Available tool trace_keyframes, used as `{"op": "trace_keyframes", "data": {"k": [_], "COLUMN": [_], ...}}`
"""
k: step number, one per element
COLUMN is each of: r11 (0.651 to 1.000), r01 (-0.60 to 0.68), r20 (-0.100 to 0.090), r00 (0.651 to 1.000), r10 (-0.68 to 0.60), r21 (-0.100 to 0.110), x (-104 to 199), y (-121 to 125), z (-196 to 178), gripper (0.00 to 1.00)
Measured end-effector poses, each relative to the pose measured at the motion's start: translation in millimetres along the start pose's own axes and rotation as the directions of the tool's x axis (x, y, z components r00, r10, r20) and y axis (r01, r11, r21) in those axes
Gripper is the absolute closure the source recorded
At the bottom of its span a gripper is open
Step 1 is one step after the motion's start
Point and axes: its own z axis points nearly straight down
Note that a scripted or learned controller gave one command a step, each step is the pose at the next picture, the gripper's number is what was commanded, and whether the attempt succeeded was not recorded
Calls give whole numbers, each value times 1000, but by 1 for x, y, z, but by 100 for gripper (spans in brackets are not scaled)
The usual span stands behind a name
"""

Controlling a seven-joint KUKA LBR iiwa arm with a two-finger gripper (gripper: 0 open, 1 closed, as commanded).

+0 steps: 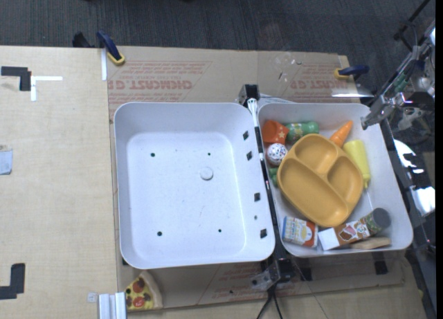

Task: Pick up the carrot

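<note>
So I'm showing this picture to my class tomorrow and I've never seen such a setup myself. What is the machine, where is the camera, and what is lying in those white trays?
One camera looks down at a slant on a bench with two shallow white bins. The left bin has a small round disc on its floor. The right bin holds toy food: a divided yellow-orange plate, the carrot at the plate's far edge, a yellow piece, a small white ball, a green item and small cartons. The robot arm reaches in from the right; its end effector is above the right bin's far corner, holding nothing visible. The carrot lies in the bin, not yet picked up.
</note>
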Motion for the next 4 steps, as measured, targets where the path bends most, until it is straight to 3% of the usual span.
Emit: {"op": "trace_keyframes", "data": {"k": [1,2,3,4], "r11": [1000,984,977,786], "r01": [-5,-178,-215,-619], "r20": [0,1,3,0], "r00": [1000,984,977,786], "r10": [5,178,215,619], "r21": [0,-9,-7,0], "x": [-5,6,83,114], "y": [29,-45,-30,6], "z": [138,173,175,177], "gripper": [0,0,0,0]}}
